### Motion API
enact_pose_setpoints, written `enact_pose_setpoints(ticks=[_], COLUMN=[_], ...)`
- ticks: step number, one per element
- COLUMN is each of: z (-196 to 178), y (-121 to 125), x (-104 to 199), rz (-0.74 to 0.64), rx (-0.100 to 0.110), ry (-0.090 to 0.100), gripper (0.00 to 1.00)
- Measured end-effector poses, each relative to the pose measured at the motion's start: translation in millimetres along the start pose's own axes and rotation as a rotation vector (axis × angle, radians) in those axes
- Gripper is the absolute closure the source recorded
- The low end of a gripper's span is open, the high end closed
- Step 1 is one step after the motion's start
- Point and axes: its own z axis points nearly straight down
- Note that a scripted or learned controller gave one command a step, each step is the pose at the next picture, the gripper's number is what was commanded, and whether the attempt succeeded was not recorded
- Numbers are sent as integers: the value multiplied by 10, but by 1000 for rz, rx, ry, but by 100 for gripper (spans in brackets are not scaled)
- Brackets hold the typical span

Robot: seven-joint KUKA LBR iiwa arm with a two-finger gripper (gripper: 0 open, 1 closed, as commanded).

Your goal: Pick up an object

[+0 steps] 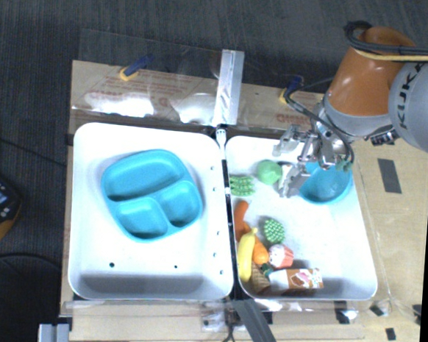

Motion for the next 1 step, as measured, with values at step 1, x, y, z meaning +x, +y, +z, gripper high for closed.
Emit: enact_pose_setpoints(ticks=[1], z=[722], y=[0], x=[812], rz=[118], rx=[-2], ry=[2], gripper=[0])
